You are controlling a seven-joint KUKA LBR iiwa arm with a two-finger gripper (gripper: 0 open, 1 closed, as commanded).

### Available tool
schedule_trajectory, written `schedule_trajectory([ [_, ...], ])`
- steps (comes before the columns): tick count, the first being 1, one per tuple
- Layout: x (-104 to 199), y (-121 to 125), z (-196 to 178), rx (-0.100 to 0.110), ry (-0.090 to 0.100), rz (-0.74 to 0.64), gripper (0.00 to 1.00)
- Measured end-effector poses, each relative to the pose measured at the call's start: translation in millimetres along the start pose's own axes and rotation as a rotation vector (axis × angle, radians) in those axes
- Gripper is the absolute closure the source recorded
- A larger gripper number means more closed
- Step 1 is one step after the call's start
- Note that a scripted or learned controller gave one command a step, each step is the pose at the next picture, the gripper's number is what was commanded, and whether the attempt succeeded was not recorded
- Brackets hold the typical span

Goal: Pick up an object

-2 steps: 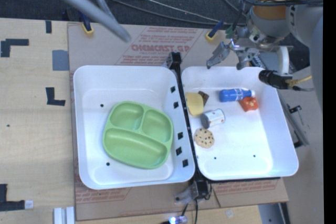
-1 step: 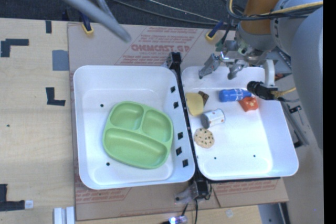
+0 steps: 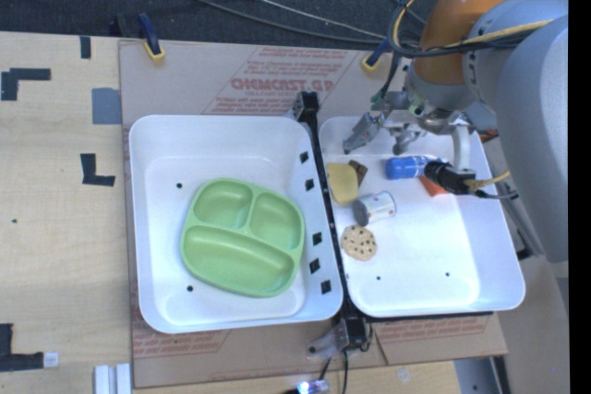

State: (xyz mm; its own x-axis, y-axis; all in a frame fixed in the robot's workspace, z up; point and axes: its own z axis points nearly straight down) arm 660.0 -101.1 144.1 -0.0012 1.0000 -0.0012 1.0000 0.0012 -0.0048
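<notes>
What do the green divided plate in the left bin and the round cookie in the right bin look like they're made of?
The green divided plate looks like moulded plastic: one even colour, smooth rounded compartment walls, soft sheen. The cookie looks matte tan with dark specks; whether it is real food or a plastic or foam toy cannot be told. Both bins, such as the left bin, look like glossy white plastic.

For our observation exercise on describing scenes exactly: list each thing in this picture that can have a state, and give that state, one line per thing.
Green plate: lying flat, right way up, in the left bin.
Cookie: lying flat in the right bin.
Blue bottle: on its side.
Yellow piece: resting near the divider.
Small grey and white item: lying on its side.
Gripper: hanging above the right bin's far end, holding nothing visible.
</notes>
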Motion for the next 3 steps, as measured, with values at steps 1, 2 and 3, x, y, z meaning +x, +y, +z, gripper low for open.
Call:
schedule_trajectory([
  [1,1.2,-0.7,53.7,0.0,0.0,-0.001,0.0],
  [2,1.9,0.2,40.7,-0.003,0.0,-0.003,1.0],
  [3,-3.9,3.4,-4.5,-0.008,0.0,0.0,1.0],
])
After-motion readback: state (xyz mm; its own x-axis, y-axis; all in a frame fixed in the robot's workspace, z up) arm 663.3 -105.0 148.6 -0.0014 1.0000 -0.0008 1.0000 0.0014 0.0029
